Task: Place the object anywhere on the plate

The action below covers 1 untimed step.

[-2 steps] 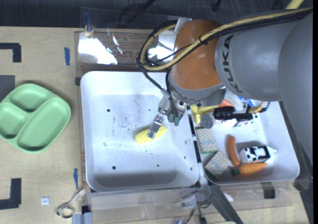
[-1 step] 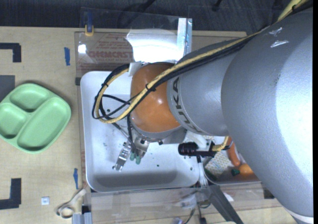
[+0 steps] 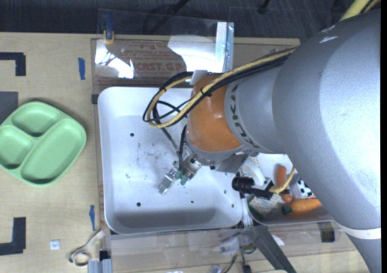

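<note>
The grey arm [image 3: 314,120] with its orange band [image 3: 208,123] reaches in from the right edge of the tabletop [image 3: 48,217] and hangs over the left shallow white bin [image 3: 121,144]. Its end effector [image 3: 172,178] points down toward the middle of that bin's floor, near the front half; whether it is clenched or released cannot be told, and no thing can be made out in its grasp. Yellow and black cables [image 3: 163,108] loop off the wrist above the bin's back part.

The pale green moulded plastic plate [image 3: 41,143], with three rounded compartments, lies on the wooden tabletop near its left edge, well apart from the bin.

In the right bin, mostly hidden under the arm, small things lie near its front left corner: an orange carrot-shaped toy [image 3: 302,206], a reddish sausage-shaped piece [image 3: 280,175], and a black-and-white spotted piece [image 3: 303,192], close beside each other.
</note>
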Available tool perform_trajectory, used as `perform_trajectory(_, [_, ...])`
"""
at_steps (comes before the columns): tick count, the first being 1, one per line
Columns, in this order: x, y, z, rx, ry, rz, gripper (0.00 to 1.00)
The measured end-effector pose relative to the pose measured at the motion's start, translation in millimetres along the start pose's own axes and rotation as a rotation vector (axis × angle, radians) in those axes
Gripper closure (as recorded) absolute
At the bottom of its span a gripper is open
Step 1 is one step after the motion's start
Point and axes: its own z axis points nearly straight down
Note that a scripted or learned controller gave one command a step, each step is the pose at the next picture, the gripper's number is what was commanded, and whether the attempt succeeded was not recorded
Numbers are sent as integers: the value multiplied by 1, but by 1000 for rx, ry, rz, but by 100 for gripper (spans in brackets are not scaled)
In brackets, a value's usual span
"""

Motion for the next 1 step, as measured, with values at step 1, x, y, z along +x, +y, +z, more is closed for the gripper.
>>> perform_trajectory(1, [-43,-20,-56,5,-2,109,0])
